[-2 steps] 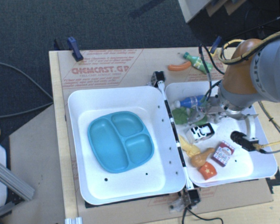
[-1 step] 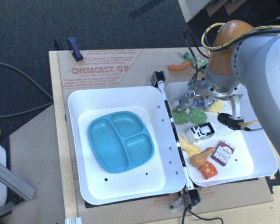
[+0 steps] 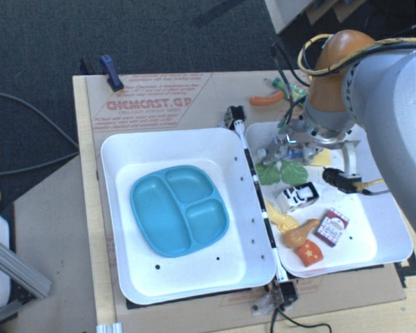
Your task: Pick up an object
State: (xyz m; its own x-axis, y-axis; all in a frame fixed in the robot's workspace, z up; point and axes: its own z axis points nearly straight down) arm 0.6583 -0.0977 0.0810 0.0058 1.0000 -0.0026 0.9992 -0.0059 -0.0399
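1. Since the hand (image 3: 288, 143) sits low in the right bin (image 3: 386, 250), at its upper left corner, the nearest candidate is the green leafy piece (image 3: 281, 172) just below it. Can't tell if the hand is apart or together, too small and cluttered there; nothing visibly clamped.
2. Green piece: looks like soft plastic or fabric, light, floppy. Prob. folds under a pinch, so grip a bunched part near the middle, not a thin edge.
3. Other options, all in the right bin:
   - black-and-white toy (image 3: 299, 195), mid bin: small, stiff-looking, likely smooth; take across its short sides.
   - maroon packet (image 3: 331, 228): flat, light, hard to get under; pinch across the narrow width.
   - tan drumstick-shaped piece (image 3: 300, 233) w/ red block (image 3: 309, 253) touching below: rounded, may roll or slip; grab the thick end.
   - yellow piece (image 3: 279, 218), by the left wall: tight vs. the wall.
4. Left bin (image 3: 119, 202) holds a blue divided plate (image 3: 180, 210): wide, shallow, poor fit for two digits; skip.
5. Risk: items are crowded, so a neighbour may get nudged.
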